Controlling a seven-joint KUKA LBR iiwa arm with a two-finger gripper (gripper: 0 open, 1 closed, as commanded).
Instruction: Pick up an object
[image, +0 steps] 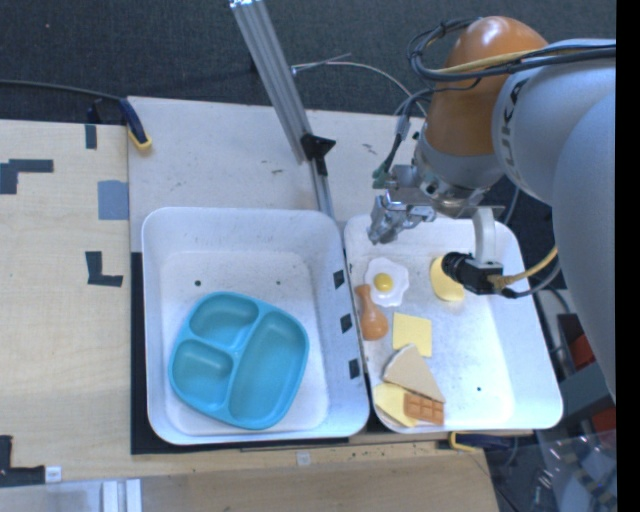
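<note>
The grey arm (560, 120) with its orange band (480, 70) came in from the upper right of the frame and bent down toward the far end of the right bin (500, 390). Its claw (385, 232) hung over that bin's upper left corner, just above the fried egg (386, 282). The metal tips looked close together with nothing seen between them, but the view was too small and slanted to tell how far apart they stood.

The right bin held the toy food. The fried egg lay near the bin's top left, white with a yellow yolk. Just below and left of it, against the bin's left wall, was a small orange-brown piece (372, 318), perhaps a sausage. A yellow cheese square (412, 333) sat below the egg, and under it a tan wedge (412, 371) rested on a yellow round piece (392, 403) beside a small brown waffle-like square (424, 408) at the bin's lower left. A yellow round object (446, 280) lay to the right of the egg, partly behind a black fitting on a cable.

The left bin (240, 235) carried a blue divided plate (238, 358) in its lower half, lying flat with three compartments. Both bins sat side by side on the pale bench (60, 330), which bore grey tape marks at the left of the frame.
</note>
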